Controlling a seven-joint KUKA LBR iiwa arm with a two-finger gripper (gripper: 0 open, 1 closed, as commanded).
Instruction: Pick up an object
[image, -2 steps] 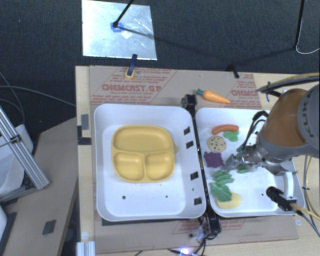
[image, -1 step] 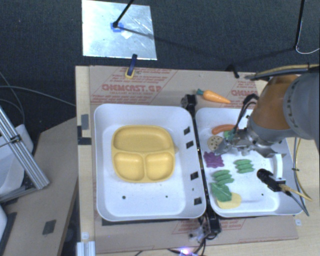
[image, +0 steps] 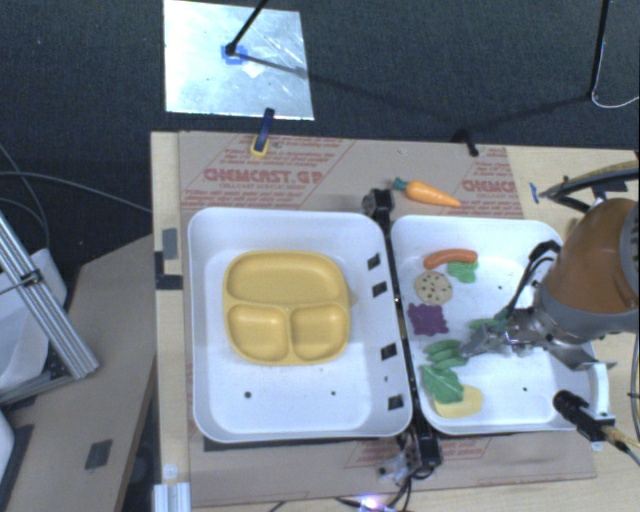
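Observation:
My gripper (image: 478, 341) reaches in low over the middle of the right bin (image: 520, 232), pointing left. A dark green toy piece (image: 486, 326) lies right against its tip, partly hidden by it. Just left of the tip sits a green leafy piece (image: 443, 350). Below that lie another green piece (image: 440, 382) and a yellow piece (image: 462, 403). Farther back in the same bin are a purple piece (image: 428, 319), a speckled cookie (image: 433, 289), an orange-red sausage (image: 450, 258) and a small green piece (image: 462, 271).
A yellow divided plate (image: 288, 305) rests in the left bin (image: 210, 400). A toy carrot (image: 427, 192) lies on the cardboard behind the bins. The arm's grey and orange body (image: 595, 275) covers the right bin's right side.

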